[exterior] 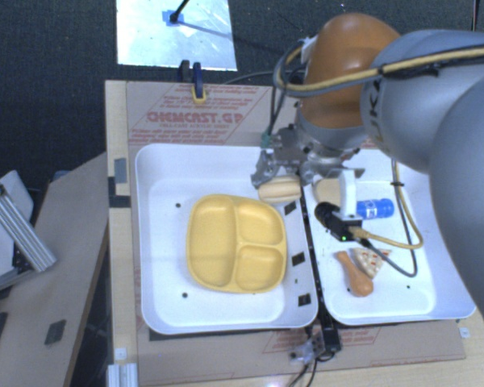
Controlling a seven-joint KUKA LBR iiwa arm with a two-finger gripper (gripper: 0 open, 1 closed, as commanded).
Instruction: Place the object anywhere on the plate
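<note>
While the gripper [279,176] pinches a tan bun [280,189] just beyond the yellow plate [235,242], the right bin [419,297] holds a blue can [377,209] and pizza slice [369,262] — far board [195,113] reads "CHEMCAST GP"

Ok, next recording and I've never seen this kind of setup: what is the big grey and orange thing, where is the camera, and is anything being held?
One camera looks down at a slant on a bench with two white bins. The grey and orange bulk entering from the right is a robot arm; its gripper hangs near the divider between the bins. A pale bun-like object sits right under it, but I cannot tell whether it is gripped. The left bin holds a yellow divided plate, the target. The right bin holds a blue item, a pizza-slice toy and an orange-brown piece.
</note>
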